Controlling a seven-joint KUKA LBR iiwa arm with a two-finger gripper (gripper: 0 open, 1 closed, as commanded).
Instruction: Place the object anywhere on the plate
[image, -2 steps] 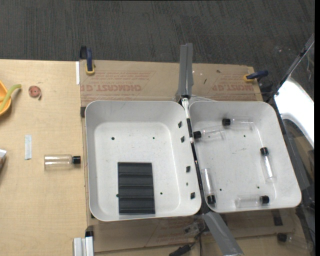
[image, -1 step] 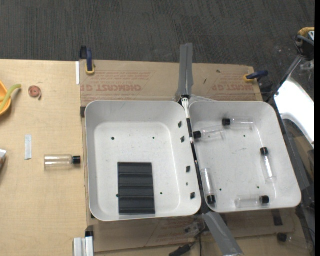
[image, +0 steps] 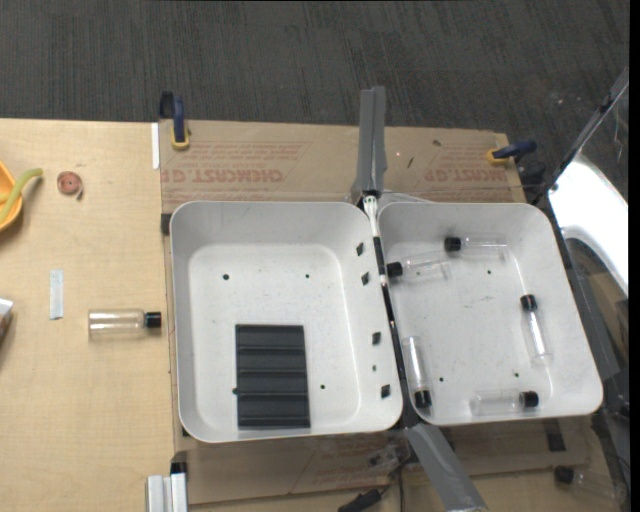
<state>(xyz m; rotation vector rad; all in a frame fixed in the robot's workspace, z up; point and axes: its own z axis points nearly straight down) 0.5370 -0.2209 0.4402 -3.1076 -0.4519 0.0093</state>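
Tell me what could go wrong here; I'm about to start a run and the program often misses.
1. The vials in the right bin are clear and lie near its walls, so a grasp may slip or the bin rim may get in the way.
2. They are round and could roll off the ridged black plate in the left bin.
3. One vial lies beside the divider wall, leaving little room.

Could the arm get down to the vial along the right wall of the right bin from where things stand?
Probably yes: the vial lies uncovered with open space above, though it hugs the right bin's wall, leaving little room on that side.
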